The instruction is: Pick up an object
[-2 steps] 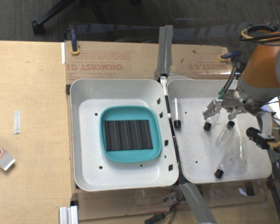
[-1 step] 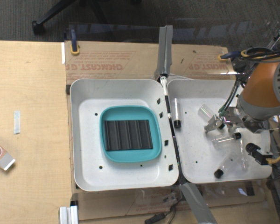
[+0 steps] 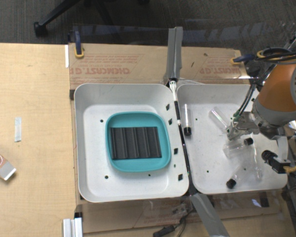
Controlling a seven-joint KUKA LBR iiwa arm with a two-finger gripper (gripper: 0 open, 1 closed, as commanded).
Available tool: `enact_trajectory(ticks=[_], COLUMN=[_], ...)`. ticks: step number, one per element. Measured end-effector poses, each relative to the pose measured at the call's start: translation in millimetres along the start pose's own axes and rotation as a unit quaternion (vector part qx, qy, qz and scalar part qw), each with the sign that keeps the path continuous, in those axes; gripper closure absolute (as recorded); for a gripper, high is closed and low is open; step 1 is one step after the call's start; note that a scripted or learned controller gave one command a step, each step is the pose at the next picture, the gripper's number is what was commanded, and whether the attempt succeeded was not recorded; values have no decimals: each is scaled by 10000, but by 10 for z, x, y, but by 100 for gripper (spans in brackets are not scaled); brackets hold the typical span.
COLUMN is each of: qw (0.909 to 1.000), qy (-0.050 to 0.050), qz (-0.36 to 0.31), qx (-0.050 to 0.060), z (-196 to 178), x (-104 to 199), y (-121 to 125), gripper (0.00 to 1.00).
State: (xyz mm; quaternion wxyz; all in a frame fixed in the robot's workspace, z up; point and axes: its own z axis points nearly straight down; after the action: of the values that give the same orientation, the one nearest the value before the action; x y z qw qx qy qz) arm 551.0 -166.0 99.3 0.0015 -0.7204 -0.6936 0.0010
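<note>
The right white bin (image 3: 207,179) holds several clear plastic items. A clear tube with a black tip (image 3: 186,118) lies along its left wall. A small clear piece (image 3: 217,117) rests near the middle, and crumpled clear plastic (image 3: 235,149) lies lower right of it. A black-capped clear item (image 3: 231,183) sits near the front. The grey arm with its orange band (image 3: 281,88) comes in from the right. My gripper (image 3: 235,129) is low over the bin, just above the crumpled clear plastic. Nothing can be seen held in it.
The left white bin (image 3: 89,132) carries a teal tray with a dark ribbed insert (image 3: 136,142). A grey divider post (image 3: 174,53) stands behind the bins. On the wooden bench at left lie a small white strip (image 3: 18,130) and a pink-and-white block (image 3: 1,165).
</note>
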Motion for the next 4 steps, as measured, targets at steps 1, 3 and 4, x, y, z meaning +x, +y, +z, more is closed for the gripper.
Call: enact_trajectory(ticks=[1, 3, 4], qw=[10000, 10000, 10000], qy=[0, -1, -8], qz=[-2, 13, 34], qx=[1, 7, -10], z=[0, -85, 81], x=[0, -9, 63], y=[0, -4, 609], gripper=[0, 0, 0])
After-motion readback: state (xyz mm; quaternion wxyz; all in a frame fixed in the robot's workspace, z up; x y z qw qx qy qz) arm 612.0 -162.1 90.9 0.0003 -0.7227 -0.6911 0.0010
